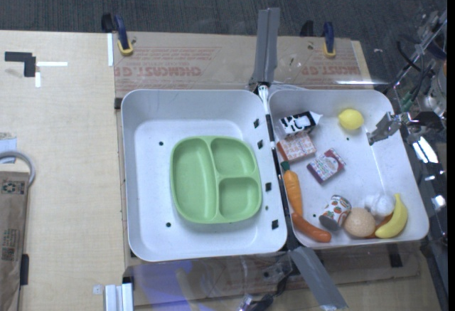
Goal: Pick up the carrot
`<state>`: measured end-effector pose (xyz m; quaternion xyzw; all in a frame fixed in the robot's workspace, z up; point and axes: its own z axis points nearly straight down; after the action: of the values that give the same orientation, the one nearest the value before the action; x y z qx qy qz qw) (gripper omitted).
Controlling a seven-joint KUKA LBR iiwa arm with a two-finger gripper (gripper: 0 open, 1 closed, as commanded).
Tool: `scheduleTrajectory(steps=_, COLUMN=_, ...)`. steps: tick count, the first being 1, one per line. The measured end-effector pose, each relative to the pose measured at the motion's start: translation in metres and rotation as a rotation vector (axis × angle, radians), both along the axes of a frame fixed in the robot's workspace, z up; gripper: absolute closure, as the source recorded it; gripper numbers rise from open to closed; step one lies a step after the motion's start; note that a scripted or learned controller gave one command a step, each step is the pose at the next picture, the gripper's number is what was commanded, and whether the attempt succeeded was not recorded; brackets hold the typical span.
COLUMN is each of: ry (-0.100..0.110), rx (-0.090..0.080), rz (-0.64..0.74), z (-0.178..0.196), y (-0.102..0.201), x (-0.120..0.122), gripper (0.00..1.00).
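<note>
Approach stage, nothing gripped yet. Carrot [293,196] lying along the left wall of the right bin [377,174]. Gripper [384,129] poised by that bin's right rim; jaw spread impossible to tell. Next, probably: cross the bin, descend astride the carrot, close.

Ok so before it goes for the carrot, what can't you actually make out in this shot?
- Pincer, camera view: small and blurred over the right bin's edge; whether it is open or shut is unclear.
- Arm, camera view: mostly cut off by the right edge.
- Carrot: its lower end touches a second orange piece; one item or two, I cannot tell.
- Small cartons: print too small to read.
- White object: partly hidden by the banana.
</note>
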<state>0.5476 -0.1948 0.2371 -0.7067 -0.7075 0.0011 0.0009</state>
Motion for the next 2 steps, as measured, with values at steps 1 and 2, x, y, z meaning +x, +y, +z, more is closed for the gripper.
scheduleTrajectory(steps=1, ry=0.002, rx=0.0, rz=-0.112, z=-0.052, y=0.088, x=-0.028, gripper=0.0)
scheduleTrajectory(steps=2, ry=0.001, rx=0.0, rz=-0.187, z=-0.146, y=0.098, x=-0.05, gripper=0.0)
